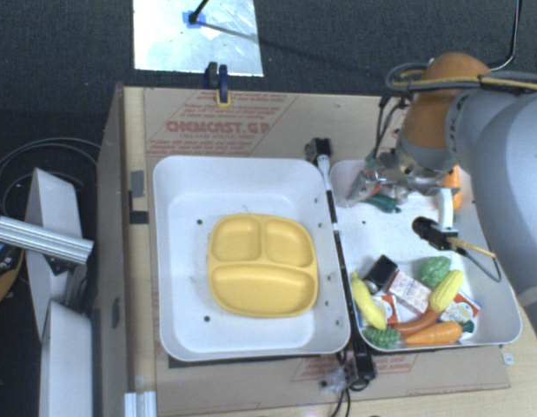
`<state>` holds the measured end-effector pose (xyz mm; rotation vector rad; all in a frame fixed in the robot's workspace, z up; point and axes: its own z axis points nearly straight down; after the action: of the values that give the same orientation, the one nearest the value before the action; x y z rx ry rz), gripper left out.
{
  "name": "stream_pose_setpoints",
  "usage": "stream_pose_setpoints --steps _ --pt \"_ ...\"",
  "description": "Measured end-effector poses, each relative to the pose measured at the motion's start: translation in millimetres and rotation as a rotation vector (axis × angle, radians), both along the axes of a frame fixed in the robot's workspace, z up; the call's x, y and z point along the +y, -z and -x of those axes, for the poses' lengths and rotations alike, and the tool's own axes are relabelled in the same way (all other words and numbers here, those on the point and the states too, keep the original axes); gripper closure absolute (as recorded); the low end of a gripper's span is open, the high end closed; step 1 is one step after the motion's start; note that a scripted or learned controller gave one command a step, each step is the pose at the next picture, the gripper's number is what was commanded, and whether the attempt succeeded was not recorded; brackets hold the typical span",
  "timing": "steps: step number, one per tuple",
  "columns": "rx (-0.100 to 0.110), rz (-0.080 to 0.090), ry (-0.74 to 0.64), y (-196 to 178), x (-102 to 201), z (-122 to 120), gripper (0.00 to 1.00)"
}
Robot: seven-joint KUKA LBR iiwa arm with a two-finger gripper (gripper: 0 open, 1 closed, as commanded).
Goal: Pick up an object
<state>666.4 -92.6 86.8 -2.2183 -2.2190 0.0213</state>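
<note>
1. The gripper hangs low over the far end of the right bin; whether it is apart or together I cannot tell.
2. Glossy plastic toy food is heaped at that bin's near end: a banana, a carrot, a corn cob.
3. The left bin holds a yellow compartment tray, smooth and round-cornered.

One fixed camera, mounted above the bench, looking down at a slant. Both white bins in frame: left bin near centre, right bin toward the right edge. Arm enters from the right, large in frame, close to the lens. Dark floor along the top; bench front edge at the bottom. Medium distance.
</note>
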Motion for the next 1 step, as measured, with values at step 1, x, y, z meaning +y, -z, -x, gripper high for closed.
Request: stream_pose_setpoints --steps 1 --pt "0.002 -0.013 -0.004 1.5 -12.5 -0.4 0.00"
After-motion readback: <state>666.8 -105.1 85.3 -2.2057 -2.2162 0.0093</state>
